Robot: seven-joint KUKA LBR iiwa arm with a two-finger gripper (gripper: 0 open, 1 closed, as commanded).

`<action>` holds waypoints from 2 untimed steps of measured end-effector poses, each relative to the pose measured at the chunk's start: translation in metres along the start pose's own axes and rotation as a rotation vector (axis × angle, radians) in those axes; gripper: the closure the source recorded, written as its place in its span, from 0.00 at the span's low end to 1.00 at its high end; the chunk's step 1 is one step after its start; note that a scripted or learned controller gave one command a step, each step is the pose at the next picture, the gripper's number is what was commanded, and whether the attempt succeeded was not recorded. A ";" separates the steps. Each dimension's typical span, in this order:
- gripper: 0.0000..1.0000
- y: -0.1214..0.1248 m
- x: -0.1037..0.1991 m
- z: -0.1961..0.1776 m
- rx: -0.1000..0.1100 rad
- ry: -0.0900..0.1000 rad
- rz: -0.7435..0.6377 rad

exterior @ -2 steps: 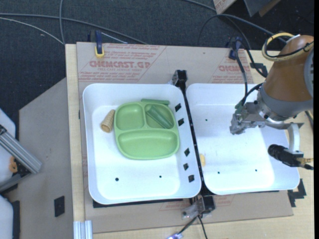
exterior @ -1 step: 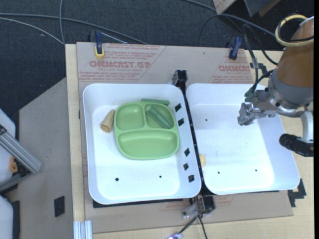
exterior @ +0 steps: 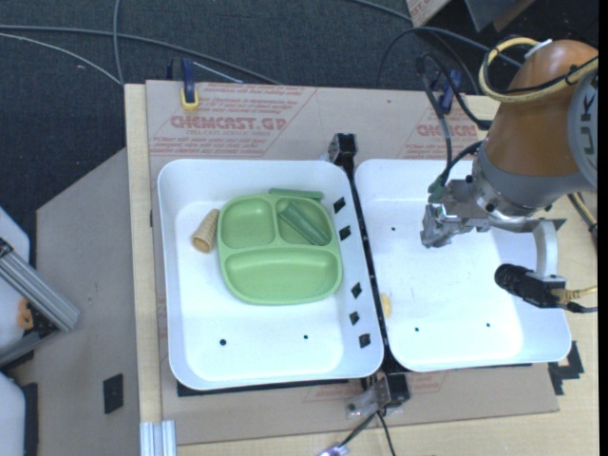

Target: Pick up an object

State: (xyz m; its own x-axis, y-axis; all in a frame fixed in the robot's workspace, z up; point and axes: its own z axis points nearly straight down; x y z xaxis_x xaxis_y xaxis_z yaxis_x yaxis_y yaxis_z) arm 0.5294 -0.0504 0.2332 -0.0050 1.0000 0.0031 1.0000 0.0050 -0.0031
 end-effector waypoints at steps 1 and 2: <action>1.00 -0.005 0.063 -0.004 -0.001 0.001 -0.002; 1.00 -0.019 0.119 -0.003 0.001 0.001 -0.001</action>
